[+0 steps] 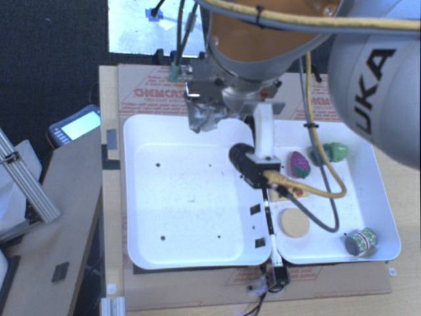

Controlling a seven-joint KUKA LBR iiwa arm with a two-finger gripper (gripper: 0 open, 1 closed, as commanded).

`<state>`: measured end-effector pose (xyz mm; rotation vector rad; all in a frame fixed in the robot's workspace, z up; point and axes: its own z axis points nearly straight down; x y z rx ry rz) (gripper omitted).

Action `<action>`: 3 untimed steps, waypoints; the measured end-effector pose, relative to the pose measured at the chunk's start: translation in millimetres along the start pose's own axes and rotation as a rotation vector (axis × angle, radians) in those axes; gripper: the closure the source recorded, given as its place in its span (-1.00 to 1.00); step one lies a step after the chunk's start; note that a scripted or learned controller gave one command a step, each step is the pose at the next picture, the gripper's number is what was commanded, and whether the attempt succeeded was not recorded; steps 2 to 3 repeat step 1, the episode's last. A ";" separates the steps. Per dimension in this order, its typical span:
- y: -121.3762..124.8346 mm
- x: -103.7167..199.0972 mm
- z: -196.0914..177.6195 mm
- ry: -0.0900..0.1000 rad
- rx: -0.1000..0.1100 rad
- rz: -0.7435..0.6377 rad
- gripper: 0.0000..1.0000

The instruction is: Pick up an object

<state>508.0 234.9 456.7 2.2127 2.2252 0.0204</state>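
My gripper hangs above the back edge of the left bin, with the big grey and orange arm filling the top of the camera view. In the right bin lie a magenta lumpy object, a green object at the back, a flat tan disc and a small grey-green can on its side in the front right corner. Nothing shows held under the gripper. Part of the right bin's back is hidden by the arm.
Both bins sit on a cardboard sheet on the bench. A handheld device with a lit screen and an aluminium rail lie off to the left.
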 end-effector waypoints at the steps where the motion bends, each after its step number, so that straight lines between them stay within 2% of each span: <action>1: 1.0 -0.2 -4.5 -0.004 0.008 0.000 1.00; 3: 1.0 -0.2 -4.5 -0.004 0.008 0.000 1.00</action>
